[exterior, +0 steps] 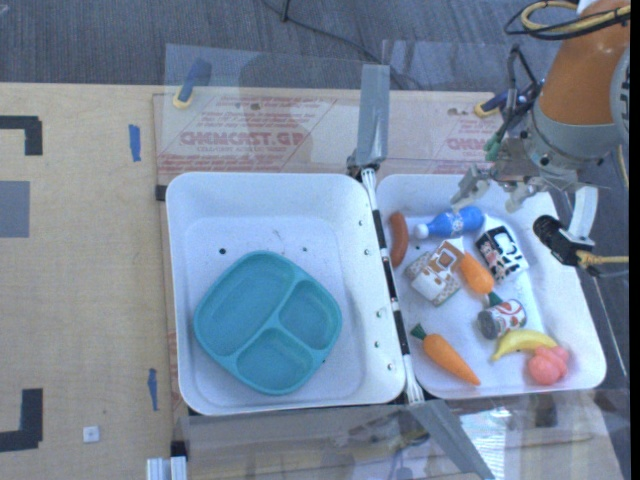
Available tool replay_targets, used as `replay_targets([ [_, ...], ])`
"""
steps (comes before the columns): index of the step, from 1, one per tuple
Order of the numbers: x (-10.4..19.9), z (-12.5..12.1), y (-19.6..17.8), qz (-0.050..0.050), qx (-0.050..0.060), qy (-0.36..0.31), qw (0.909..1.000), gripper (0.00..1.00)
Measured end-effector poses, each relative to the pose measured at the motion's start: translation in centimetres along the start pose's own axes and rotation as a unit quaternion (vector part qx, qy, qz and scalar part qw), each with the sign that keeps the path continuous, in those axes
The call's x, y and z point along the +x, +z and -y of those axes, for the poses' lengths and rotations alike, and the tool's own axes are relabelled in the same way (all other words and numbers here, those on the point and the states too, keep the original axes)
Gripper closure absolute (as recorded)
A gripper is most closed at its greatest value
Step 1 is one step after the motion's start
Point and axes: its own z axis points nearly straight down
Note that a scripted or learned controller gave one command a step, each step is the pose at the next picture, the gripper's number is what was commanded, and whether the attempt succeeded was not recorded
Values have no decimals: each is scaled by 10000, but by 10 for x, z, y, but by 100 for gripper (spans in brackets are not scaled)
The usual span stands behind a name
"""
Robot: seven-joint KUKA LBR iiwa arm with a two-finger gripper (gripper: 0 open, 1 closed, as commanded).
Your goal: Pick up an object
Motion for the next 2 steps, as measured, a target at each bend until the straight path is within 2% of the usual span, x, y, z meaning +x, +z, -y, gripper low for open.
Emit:
replay_targets([
  [1,-69,18,120,9,-19,-243,9997,0],
  [2,-72,17,109,15,-39,-216,9998,100],
])
